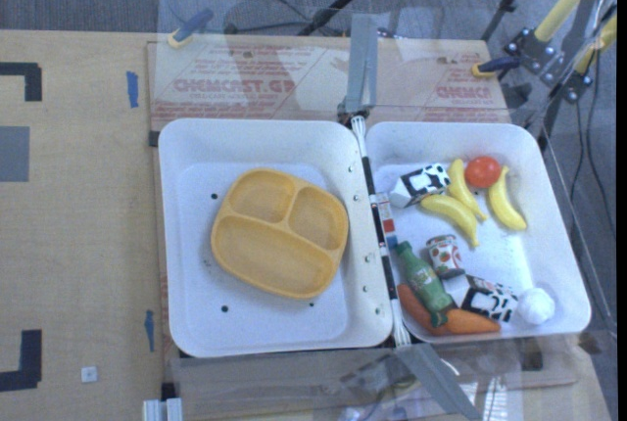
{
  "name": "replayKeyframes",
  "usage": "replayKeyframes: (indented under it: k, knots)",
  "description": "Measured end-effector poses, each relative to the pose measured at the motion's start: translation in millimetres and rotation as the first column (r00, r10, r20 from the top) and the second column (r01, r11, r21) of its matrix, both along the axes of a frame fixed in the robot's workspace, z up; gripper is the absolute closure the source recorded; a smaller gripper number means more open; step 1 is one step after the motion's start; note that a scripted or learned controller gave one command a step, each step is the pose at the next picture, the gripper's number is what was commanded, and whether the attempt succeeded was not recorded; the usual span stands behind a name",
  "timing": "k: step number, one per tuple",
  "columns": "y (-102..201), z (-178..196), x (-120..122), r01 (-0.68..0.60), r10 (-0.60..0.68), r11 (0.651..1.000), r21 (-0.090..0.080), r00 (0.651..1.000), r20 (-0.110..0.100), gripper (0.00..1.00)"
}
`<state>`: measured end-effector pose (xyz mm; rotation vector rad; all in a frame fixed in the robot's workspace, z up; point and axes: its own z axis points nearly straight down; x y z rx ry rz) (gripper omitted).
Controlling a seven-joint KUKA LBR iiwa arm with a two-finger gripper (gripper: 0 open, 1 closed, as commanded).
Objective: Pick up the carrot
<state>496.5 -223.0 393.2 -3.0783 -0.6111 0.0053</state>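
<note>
**Figure: Approach to the carrot in a crowded corner**

The carrot (pixel 468 319) lies along the near wall of the right bin (pixel 560 213), touching the green bottle (pixel 423 278) and the black-and-white carton (pixel 489 300). The gripper's state cannot be told. A sound grasp likely descends on the orange body's free right part, fingers straddling its width, clear of both neighbours and the bin wall.
</note>
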Motion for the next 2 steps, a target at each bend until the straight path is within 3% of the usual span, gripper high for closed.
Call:
replayKeyframes:
  k: [1,2]
  knots:
    - [19,21,49,0.187,-0.187,0.982,-0.004,0.982,0.005,1.00]
    - [0,36,6,0.142,-0.142,0.990,-0.001,0.990,0.000,1.00]
